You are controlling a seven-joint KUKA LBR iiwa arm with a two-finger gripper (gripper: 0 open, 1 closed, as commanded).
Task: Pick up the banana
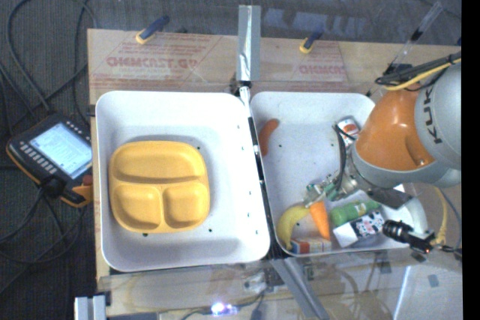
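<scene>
1. Lying at the near wall of the right bin (pixel 315 105), the banana (pixel 292 220) curves up beside an orange carrot (pixel 320 219), which touches or nearly touches its right side.
2. Just right of the banana past the carrot sit a green piece (pixel 355 213) and a small printed box (pixel 360 228); a low orange-and-white carton (pixel 310 244) lies just below the banana's lower end.
3. Judging by its look, the banana is light and smooth-skinned, likely a stiff plastic toy or a soft real fruit; I cannot tell which. Its curve could let it roll or slip, so the thick middle, taken across the narrow width, seems the safest hold, with the bin wall and carrot crowding both sides.
4. Up and right of the banana hangs the tool (pixel 324 189), near its top end but not around it; whether it is wide or narrow I cannot tell.
5. Farther from the banana, a red sausage-like piece (pixel 267 135) lies by the wall between the two bins.
6. Left of the banana, in the left bin (pixel 150 105), rests a yellow divided tray (pixel 159 185).
7. Farthest off, yellow-handled clamps (pixel 152 29) grip the desk (pixel 187 56) edge.
</scene>
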